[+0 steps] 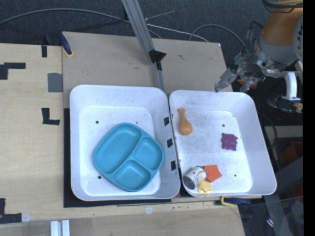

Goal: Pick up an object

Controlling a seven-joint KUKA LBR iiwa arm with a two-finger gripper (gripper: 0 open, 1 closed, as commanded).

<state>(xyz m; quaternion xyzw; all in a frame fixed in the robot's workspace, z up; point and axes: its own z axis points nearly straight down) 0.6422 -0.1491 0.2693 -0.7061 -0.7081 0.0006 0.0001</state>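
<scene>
You are looking at the gripper hanging just above the far rim of the right bin, near its back corner. Whether its fingers are open or closed, you cannot tell from here, and nothing is showing between them. The arm is reaching in from the upper right, its orange band sitting above the wrist. Inside the right bin, an orange pear-shaped object is lying near the left wall, a purple piece towards the middle, and an orange block, a small can and a yellow piece are crowding the near edge. A blue divided plate is resting in the left bin.
</scene>
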